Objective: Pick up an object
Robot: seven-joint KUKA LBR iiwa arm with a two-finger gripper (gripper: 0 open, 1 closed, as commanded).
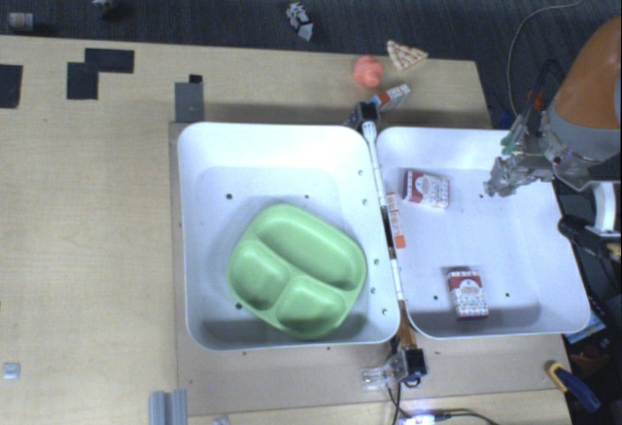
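Gripper (498, 182) hung over right bin (525, 248), approach step (grip state: cannot tell). Nearest packet (427, 190) lay just left; descent likely required.

A green three-compartment plastic tray (296, 269) lies in the left bin, and two small red-and-white packets (426, 189) (467, 292) lie flat in the right.

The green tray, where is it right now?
The green tray lies in the left bin, toward its front, close to the divider beside the right bin.
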